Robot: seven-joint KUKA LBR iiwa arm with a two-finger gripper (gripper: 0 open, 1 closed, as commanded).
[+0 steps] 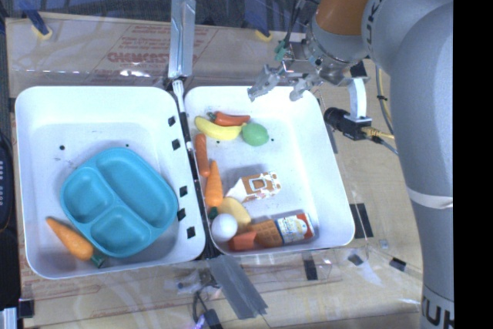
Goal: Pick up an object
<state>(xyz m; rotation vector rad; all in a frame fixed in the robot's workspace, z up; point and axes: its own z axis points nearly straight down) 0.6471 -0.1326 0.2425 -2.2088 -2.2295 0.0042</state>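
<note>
**A:** Two bins on your bench, and the gripper (281, 88) hangs over the far rim of the right bin (327, 166), fingers spread wide with nothing between them.

**B:** So where's your nearest pick?

**A:** You've got a banana (216, 129) just below and left of the fingers, lying roughly crosswise, with a small carrot (231, 119) touching its far side and a green ball (255, 135) at its right end. Your left bin (38, 112) has a blue tray (119, 200).

**B:** Any labels?

**A:** Your small carton (260, 186) and bottle (283, 228) have print, too tiny to read. Red lettering beyond the bins is blurred.
</note>
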